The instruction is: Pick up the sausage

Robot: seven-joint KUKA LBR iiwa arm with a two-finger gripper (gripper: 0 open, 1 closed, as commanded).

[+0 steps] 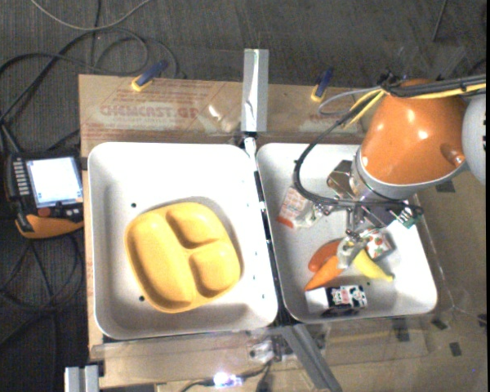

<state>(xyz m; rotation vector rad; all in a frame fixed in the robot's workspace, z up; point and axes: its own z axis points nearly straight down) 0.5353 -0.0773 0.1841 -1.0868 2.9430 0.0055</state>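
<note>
The sausage is a short red-orange piece lying in the right bin, near its middle. Just below it lies an orange carrot-shaped piece. My gripper hangs under the orange wrist band, directly right of the sausage's upper end and over a small pile of items. Nothing is visibly lifted. The arm hides the bin's upper right part.
Beside the gripper lie a yellow piece, a red-and-white item and a black box. A red-and-white packet sits at the right bin's left side. The left bin holds a yellow divided plate.
</note>
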